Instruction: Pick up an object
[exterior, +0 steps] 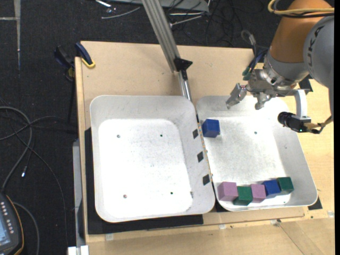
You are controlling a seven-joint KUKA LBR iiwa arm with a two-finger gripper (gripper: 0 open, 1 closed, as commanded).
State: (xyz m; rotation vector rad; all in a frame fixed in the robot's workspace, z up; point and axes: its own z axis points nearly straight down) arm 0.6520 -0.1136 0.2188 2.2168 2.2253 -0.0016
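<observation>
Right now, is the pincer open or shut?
Open: the pincer hangs above the right bin's far edge with its two fingers spread apart, nothing between them.

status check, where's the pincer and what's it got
Pincer open, nothing between its fingers, above right bin's far edge. Blue cube alone near divider. Five cubes bunched at near wall. Nothing blocking.

The bench (138, 70) is a pale wooden board, bare along its far strip. Two shallow white bins lie directly on it, side by side and touching — the left bin (103, 116) and the right bin (303, 166). A dark mat (91, 224) shows under the left bin's near edge. A blue and yellow clamp (82, 54) grips the bench's far left corner.
</observation>
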